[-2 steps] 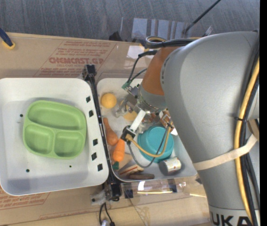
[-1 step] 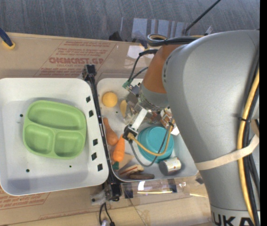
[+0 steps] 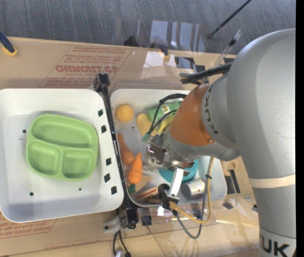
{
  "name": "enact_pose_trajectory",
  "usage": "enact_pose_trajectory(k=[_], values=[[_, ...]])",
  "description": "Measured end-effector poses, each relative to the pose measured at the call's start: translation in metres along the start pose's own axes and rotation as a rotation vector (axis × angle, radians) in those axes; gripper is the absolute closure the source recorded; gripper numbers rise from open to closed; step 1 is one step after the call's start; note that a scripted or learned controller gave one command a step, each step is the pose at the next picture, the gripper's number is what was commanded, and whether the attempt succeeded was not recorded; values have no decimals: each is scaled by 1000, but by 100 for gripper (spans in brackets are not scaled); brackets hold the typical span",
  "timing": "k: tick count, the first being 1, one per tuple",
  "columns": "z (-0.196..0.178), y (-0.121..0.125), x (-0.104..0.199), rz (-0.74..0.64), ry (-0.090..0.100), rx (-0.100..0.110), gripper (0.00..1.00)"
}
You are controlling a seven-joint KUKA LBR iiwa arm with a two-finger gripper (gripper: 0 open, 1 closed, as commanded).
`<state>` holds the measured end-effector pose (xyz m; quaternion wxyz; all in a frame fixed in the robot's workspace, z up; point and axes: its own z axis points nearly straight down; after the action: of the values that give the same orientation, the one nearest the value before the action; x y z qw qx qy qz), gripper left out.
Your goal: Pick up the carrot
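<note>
carrot (image 3: 135,169): orange, lies in the right bin (image 3: 121,98) nr its left wall, lower half; tip points up-ish, leafy/green end down. Free, nothing gripping it.
gripper (image 3: 153,155): low over the right bin, just right of the carrot, nr touching or just beside; wrist hardware blocks most of it.
fingers: can't tell whether apart or together, hidden under the wrist and cables.
neighbours: a second orange-brown piece (image 3: 125,150) sits just left of the carrot against the bin wall; brown sticks (image 3: 146,193) below it; yellow ball (image 3: 124,113) and yellow lemon-like item (image 3: 143,123) further up; teal cup (image 3: 187,171) under the wrist.
left bin (image 3: 2,159): holds a green divided tray (image 3: 62,146), well apart from the action.
risk 1: grab lands on the orange-brown piece instead, similar colour, touching or nr touching the carrot.
risk 2: carrot close to the wall, so one finger may hit the rim/wall and not get round it; pinch then slips off the tapered body.
risk 3: descent beside rather than over the carrot just shoves it into the sticks or wall.
risk 4: loose cable (image 3: 195,218) by the bin's front edge could snag as the arm lifts.
progress, as judged: approach stage, pick not yet made.
</note>
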<state>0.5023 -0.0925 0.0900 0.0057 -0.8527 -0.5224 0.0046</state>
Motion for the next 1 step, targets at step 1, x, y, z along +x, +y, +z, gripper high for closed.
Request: enact_pose_trajectory(k=[1], values=[[-101,-53,56,424,3,-2,100]])
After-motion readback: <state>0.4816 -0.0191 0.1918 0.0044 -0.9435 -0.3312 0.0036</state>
